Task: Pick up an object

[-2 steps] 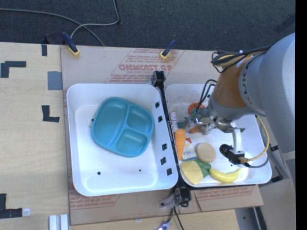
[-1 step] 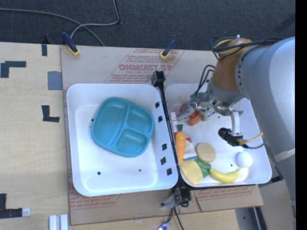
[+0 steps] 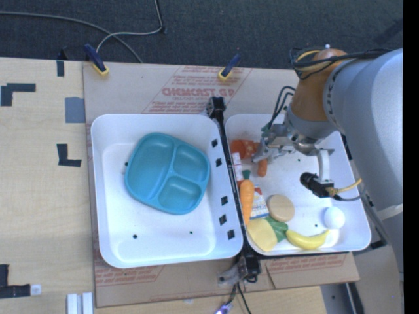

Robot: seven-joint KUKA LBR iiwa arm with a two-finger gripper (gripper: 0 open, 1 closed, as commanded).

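- The left bin point(image 3: 108, 195) is plain white, and so is the right bin point(image 3: 357, 224).
- The divided plate point(image 3: 167, 173) is light blue all over.
- The carrot point(image 3: 246, 198) is orange.
- The banana point(image 3: 306, 240) is yellow.
- The round cookie-like piece point(image 3: 281, 208) is tan.
- The small ball point(image 3: 334, 218) is white.
- The arm point(image 3: 366, 120) is grey, with an orange band point(image 3: 314, 90) above the wrist.
- The cardboard sheet point(image 3: 150, 90) is brown with red lettering.
- The two clamps point(image 3: 96, 59) are blue and yellow.

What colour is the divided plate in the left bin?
Light blue, seen in the camera view: plate.
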